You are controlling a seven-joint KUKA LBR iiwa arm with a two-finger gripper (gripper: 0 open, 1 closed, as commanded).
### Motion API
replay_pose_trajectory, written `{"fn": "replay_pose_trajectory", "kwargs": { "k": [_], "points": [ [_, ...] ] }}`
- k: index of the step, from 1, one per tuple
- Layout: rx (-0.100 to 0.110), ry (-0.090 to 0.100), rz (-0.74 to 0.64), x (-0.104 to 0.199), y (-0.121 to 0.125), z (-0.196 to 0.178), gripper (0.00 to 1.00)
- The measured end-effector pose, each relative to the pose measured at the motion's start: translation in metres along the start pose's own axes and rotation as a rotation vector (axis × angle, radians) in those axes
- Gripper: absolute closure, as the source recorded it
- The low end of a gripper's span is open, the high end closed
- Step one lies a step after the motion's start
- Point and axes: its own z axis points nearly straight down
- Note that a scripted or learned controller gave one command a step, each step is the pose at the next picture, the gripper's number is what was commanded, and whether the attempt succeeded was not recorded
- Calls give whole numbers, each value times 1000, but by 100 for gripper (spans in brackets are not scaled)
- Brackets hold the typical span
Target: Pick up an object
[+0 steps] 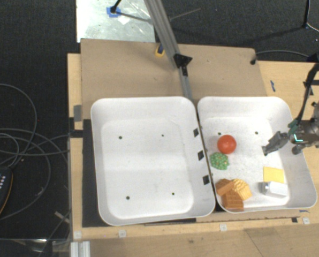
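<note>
Objects all sit in the right bin (288, 111): red ball (227, 143) near its left wall, green knobbly piece (219, 161) just below it, orange waffle-like block (234, 191) at the front edge, yellow square (273, 174) with a small white-and-grey item (272, 188) touching its front side. Gripper (273, 143) is over the bin's right half, above the yellow square and apart from it, nothing between the fingers; can't tell whether they're spread or closed. Left bin (143, 108) sits alongside, walls touching.
</note>
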Motion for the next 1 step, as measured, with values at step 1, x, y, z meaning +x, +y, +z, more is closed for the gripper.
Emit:
{"fn": "replay_pose_trajectory", "kwargs": {
  "k": [1],
  "points": [
    [-4, -1, 2, 0, 0, -2, 0]
  ]
}}
